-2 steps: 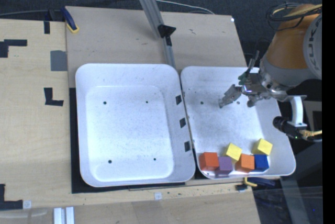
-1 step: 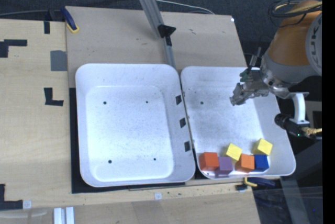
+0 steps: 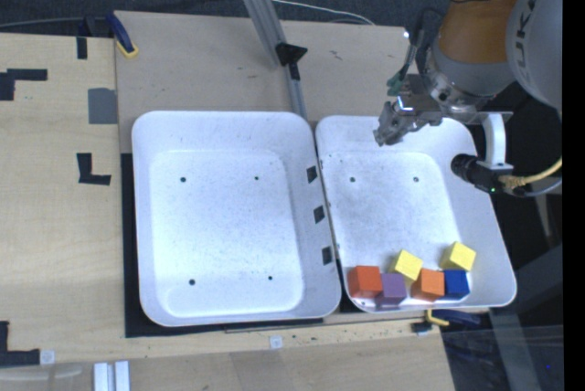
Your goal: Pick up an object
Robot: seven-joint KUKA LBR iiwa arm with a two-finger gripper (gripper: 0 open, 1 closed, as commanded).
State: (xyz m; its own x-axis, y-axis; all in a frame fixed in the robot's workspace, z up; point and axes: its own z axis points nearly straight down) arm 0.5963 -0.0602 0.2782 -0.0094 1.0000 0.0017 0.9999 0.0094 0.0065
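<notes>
Several small blocks lie along the near edge of the right bin [image 3: 475, 197]: an orange-red block [image 3: 366, 280], a purple block [image 3: 393, 288], a yellow block [image 3: 408, 265], an orange block [image 3: 429, 284], a blue block [image 3: 456, 283] and a second yellow block [image 3: 462, 256]. My gripper [image 3: 391, 132] hangs over the far rim of the right bin, well away from the blocks. Its fingertips look close together and I see nothing between them.
The left bin [image 3: 146, 197] sits beside the right one, their rims meeting in the middle. A slanted metal pole [image 3: 260, 5] stands behind the bins. A black cable connector [image 3: 471, 170] juts over the right bin's right rim.
</notes>
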